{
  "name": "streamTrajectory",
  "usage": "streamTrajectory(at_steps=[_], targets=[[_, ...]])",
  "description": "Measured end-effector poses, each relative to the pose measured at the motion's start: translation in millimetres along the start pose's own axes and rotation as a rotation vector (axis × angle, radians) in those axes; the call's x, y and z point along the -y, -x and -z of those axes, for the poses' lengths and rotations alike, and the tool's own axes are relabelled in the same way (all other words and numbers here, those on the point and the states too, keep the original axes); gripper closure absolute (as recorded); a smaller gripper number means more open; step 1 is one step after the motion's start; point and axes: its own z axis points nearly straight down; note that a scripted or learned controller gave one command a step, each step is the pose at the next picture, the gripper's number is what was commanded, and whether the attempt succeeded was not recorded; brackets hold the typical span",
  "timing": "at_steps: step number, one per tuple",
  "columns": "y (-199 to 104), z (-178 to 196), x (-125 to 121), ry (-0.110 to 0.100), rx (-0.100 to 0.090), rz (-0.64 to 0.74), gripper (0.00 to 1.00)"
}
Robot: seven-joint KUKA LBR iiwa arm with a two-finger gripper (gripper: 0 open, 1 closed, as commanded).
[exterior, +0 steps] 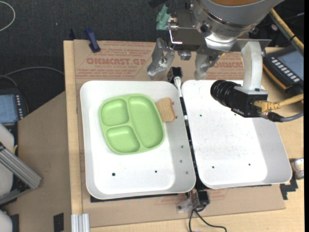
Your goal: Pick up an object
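Note:
A green divided plate [131,123] lies in the left bin [96,168], with three compartments. A tan cracker-like piece [166,110] rests against the plate's right rim. My gripper [178,67] hangs above the back edge of the bins, near where they meet. Its two fingers [157,62] stand wide apart, open, with nothing between them. The tan piece lies in front of the gripper and slightly to its left.
The right bin [241,149] has speckles on its floor. A black cylindrical camera unit [234,98] on a white bracket [252,66] overhangs its back part. Cardboard [116,57] lies under both bins. A blue clip [91,39] sits at the cardboard's back left.

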Motion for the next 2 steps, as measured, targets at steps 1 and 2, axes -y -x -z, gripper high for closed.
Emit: streamTrajectory(at_steps=[1,2], targets=[[0,11,0,0.004,-0.001,0.0,1.0],[-20,-1,0,-0.006,0.002,0.0,1.0]])
